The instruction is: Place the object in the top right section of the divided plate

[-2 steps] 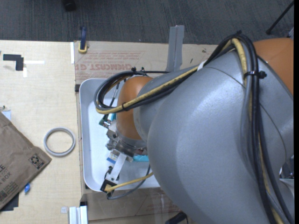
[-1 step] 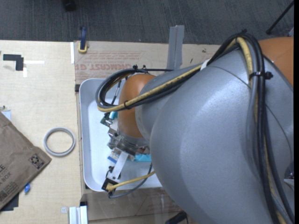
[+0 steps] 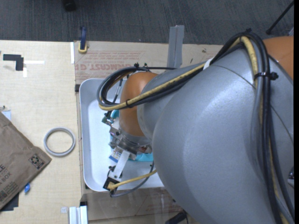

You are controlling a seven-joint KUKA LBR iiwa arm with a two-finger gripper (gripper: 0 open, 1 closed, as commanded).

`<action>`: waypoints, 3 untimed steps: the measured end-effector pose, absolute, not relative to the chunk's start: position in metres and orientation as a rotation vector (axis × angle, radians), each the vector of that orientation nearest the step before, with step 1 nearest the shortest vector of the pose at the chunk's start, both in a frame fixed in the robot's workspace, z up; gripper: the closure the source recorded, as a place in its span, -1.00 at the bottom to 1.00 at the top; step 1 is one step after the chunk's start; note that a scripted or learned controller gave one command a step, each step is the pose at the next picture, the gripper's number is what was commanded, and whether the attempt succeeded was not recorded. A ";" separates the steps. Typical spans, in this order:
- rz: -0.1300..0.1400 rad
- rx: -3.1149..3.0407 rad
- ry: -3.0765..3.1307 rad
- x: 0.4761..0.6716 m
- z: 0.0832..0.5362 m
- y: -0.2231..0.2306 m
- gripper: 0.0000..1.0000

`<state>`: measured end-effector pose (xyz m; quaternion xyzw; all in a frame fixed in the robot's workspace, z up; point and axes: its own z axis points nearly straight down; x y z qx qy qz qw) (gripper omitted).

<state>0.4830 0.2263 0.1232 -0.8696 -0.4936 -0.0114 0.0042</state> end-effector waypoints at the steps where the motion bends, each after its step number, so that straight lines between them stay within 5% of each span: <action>1: -0.025 -2.726 -1.546 0.483 0.130 0.224 1.00; 2: -0.027 -2.837 -1.297 0.503 0.100 0.194 1.00; 3: -0.032 -2.990 -0.841 0.481 0.102 0.175 1.00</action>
